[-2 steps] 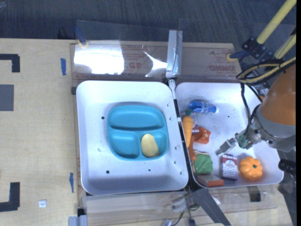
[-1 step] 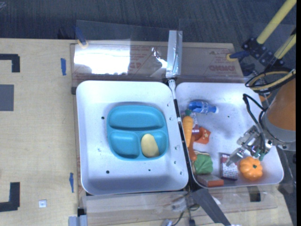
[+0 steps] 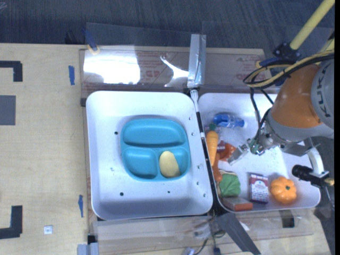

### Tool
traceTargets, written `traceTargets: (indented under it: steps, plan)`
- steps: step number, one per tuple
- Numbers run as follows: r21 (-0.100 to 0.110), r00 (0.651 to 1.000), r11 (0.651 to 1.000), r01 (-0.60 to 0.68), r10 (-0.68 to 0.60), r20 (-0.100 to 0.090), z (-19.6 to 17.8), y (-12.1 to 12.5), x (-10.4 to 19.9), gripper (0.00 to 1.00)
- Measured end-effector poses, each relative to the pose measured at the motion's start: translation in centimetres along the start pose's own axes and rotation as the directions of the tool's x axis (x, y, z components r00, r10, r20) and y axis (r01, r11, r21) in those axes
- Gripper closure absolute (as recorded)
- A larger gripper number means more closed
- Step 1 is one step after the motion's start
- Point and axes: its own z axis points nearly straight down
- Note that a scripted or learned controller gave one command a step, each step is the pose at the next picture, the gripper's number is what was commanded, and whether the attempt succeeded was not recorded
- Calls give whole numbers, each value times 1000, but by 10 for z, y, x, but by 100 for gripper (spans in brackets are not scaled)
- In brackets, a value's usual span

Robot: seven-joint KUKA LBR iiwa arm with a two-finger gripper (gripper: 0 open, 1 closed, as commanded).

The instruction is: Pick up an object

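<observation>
Bench (image 3: 37, 142) of pale wood bears two white bins (image 3: 101, 116), dark carpet (image 3: 159, 4) beyond

Off to the end effector's left sits the left bin (image 3: 101, 142), holding a blue divided tray (image 3: 154, 134). Beyond that, farther left, the tan surface (image 3: 40, 142) carries black corner marks (image 3: 13, 70).

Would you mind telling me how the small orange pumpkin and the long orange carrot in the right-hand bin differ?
The small orange pumpkin is round and squat, while the long orange carrot is slim and tapered. The pumpkin sits near the right bin's lower right corner; the carrot lies along its left wall, lengthwise up the picture. The pumpkin stands beside a small red box; the carrot lies next to a green leafy item. Both are orange and lie in the same white bin.
</observation>
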Motion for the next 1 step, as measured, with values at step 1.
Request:
traceTargets:
  steps: [1]
  plan:
    - [-4,1000,1000,-22,22,4,27,33,-9,0]
